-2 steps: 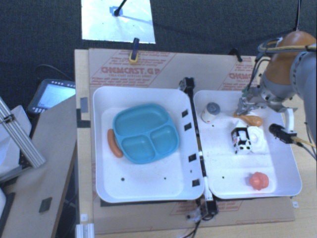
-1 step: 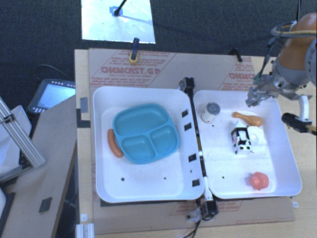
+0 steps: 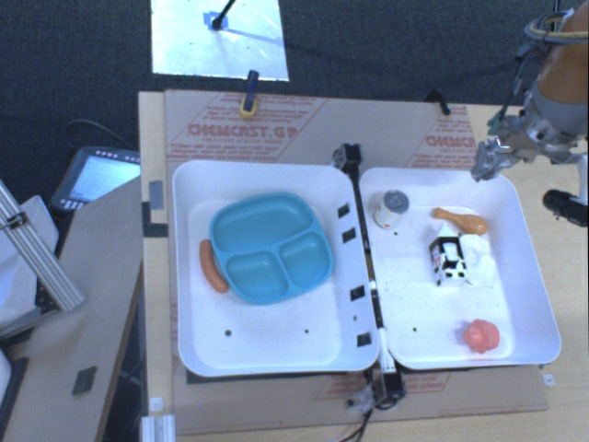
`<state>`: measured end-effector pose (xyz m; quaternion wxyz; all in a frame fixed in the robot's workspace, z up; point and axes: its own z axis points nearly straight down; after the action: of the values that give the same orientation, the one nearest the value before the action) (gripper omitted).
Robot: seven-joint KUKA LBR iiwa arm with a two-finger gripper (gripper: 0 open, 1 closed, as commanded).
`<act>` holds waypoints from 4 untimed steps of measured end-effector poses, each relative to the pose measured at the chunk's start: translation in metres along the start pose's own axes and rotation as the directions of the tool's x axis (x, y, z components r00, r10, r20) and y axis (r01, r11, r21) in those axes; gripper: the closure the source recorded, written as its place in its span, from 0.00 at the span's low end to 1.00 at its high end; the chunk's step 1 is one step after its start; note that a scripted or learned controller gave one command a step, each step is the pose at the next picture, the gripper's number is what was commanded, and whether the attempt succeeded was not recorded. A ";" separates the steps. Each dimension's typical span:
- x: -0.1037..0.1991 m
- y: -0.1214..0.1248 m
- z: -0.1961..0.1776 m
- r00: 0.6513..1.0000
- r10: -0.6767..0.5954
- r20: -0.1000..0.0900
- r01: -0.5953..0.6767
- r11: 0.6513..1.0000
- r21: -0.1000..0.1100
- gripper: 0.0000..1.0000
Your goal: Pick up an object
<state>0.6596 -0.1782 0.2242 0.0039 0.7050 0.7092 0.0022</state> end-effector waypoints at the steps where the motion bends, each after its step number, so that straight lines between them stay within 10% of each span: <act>1: 0.062 -0.007 -0.004 1.000 -0.003 -0.003 0.003 1.000 0.007 1.00; 4: 0.223 -0.025 0.004 1.000 -0.004 -0.005 0.004 1.000 0.009 1.00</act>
<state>0.6330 0.0449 0.2197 -0.0010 0.7035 0.7107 0.0006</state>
